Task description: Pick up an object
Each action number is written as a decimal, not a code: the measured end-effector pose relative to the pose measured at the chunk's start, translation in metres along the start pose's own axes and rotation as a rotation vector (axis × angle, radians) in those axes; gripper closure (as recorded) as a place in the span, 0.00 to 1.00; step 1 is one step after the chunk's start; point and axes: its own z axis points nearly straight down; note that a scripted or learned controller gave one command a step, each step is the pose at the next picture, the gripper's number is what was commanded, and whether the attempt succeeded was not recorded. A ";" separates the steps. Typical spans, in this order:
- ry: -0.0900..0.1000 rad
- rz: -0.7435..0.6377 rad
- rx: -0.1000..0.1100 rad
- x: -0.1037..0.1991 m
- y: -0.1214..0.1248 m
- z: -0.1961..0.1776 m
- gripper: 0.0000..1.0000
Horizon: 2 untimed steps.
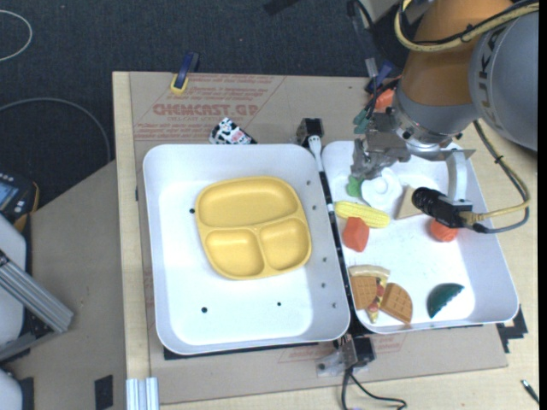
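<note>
My gripper point(371, 162) hangs low over the back left part of the right bin point(498, 273), under the grey and orange arm. Directly below it lie a white round object point(381, 191) and a small green piece point(355, 185). A yellow corn-like piece point(361, 213) lies just in front of those, with a red-orange object point(355, 235) touching its near side. Further right sit a beige wedge point(411, 202) and an orange-red object point(444, 230). Nothing is visibly lifted.
Toast-like slices point(381, 296) and a dark green piece point(444, 297) lie at the right bin's front. The left bin point(171, 272) holds a yellow three-compartment tray point(252, 226). A black cable part point(434, 202) juts from the arm over the right bin.
</note>
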 end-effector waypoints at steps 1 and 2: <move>-0.001 0.001 0.001 0.048 -0.012 0.001 1.00; -0.002 0.004 0.002 0.072 -0.016 0.024 1.00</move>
